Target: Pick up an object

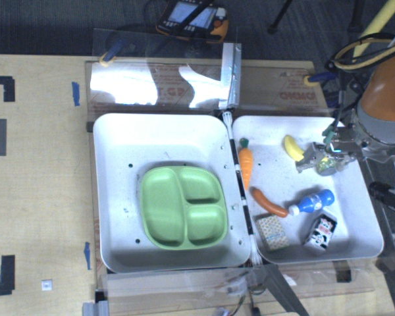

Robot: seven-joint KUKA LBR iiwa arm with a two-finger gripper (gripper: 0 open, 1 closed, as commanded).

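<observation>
Banana (292, 147) lies in right bin (365, 239) just beside gripper (324, 158), approach step w/ nothing gripped, finger state can't tell, so next it probably needs to drop & pinch.

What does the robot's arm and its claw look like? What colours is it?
The arm comes in from the right and is grey with a rounded orange band above the wrist. Yellow and dark cables loop beside it. The gripper at its end is small, shiny silver-grey metal with a tiny spot of green on it.
</observation>
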